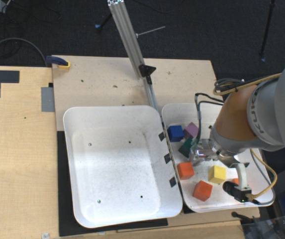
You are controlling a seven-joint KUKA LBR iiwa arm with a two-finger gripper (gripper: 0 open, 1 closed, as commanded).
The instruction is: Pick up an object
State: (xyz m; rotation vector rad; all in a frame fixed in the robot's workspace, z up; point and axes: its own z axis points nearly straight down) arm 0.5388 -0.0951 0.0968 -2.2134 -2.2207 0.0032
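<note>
The right bin [202, 107] holds several small blocks: a blue cube [175, 132], a purple cube [192, 130], a dark green block [186, 146], an orange cube [185, 170], a red-orange cube [202, 190] and a yellow cube [217, 174]. My gripper [198, 154] is down among them in the bin's middle, just right of the dark green block and above the orange cube. The wrist and arm hide the bin's right side. Nothing can be made out between the gripper's tips.
The left bin [77, 133] lies beside the right one, their rims joined by black clips [166, 158]. A slanted aluminium bar [130, 39] rises from the back of the bench. A blue and yellow clamp [57, 61] sits at the bench's far left corner.
</note>
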